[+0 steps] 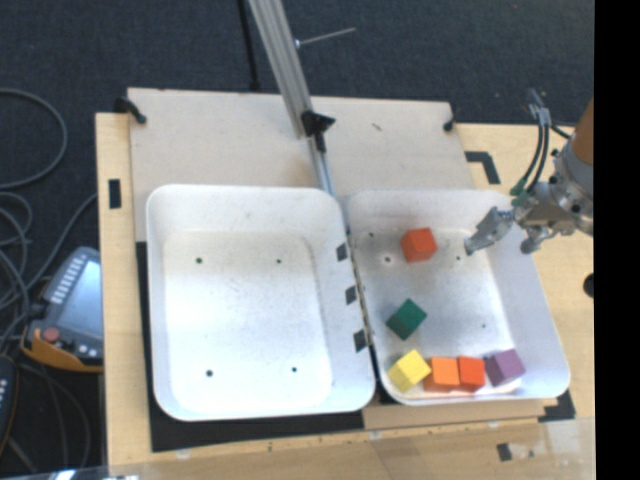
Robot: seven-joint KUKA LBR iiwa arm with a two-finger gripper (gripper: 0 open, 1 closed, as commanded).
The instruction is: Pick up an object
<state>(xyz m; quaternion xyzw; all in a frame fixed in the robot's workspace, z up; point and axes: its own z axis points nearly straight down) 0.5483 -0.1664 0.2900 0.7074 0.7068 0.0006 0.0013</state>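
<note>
My hand (492, 230), grip state unclear, hovers right of the orange cube (419, 244): light, rigid, best pinched across flat sides.

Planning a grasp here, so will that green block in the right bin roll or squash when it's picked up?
The green block looks flat-faced, so it should slide rather than roll. It appears rigid, probably light. It stands apart from the other blocks, so a push shouldn't disturb them.

Matt plastic, pale wood, bare metal

Both white bins (250, 298) look like smooth, speckled matt plastic; the bench (120, 268) shows pale, unglossed wood; the slanted rail (285, 58) is ribbed grey metal; the coloured blocks (455, 371) look smooth and matt; the tool (492, 230) is dull grey metal.
</note>
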